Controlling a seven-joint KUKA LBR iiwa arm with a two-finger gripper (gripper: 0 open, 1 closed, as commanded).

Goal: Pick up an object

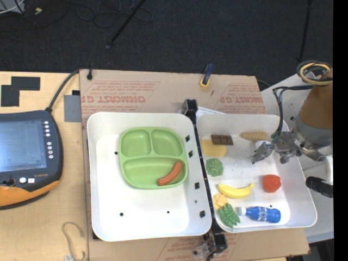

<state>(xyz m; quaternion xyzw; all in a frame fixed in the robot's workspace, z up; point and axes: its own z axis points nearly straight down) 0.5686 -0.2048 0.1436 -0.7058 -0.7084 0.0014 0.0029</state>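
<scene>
Nothing is lifted yet: the claw (263,152) hangs released over the right bin (307,208), gripping nothing, so the whole pick remains. Nearest candidates are the bread roll (254,136) just above it and the red tomato (272,183) below; the banana (235,190) and blue bottle (262,214) lie farther below, unobstructed.
</scene>
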